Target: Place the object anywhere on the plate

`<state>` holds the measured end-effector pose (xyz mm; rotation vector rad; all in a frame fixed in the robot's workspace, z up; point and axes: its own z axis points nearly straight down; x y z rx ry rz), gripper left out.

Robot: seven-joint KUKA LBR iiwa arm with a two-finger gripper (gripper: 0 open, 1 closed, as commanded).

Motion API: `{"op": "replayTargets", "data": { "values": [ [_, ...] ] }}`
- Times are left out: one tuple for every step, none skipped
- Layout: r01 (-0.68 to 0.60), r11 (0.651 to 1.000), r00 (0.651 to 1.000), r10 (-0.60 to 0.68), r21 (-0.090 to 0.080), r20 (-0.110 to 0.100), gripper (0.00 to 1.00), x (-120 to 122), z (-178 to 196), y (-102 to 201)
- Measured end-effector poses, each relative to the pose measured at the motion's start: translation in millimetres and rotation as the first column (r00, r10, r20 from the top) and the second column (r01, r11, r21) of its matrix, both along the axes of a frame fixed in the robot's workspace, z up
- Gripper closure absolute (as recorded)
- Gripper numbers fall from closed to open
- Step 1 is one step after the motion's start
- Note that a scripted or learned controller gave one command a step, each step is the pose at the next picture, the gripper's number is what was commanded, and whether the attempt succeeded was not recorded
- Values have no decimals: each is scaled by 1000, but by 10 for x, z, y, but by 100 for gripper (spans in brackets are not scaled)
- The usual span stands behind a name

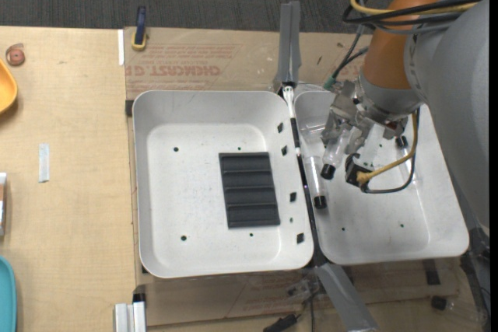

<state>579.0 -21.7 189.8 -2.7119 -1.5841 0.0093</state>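
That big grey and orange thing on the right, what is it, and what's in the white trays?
It is a robot arm, grey with an orange band. A program moves it. The picture comes from one camera fixed above the bench, looking down at a slant, and the arm reaches in from the right. At its end is a pincer with two fingers for picking things up. It hangs over the right bin; I cannot tell whether it holds anything. In the left bin lies a dark ribbed rectangular plate, flat on the bottom. Its job is to put an object on that plate. Both bins sit on a cardboard sheet on a wooden bench.
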Motion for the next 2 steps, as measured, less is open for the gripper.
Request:
{"op": "replayTargets", "data": {
  "values": [
    [-15,1000,1000,15,0,1,100,-529,3,553],
    [-309,951,951,309,1,1,100,-398,295,1183]
  ]
}}
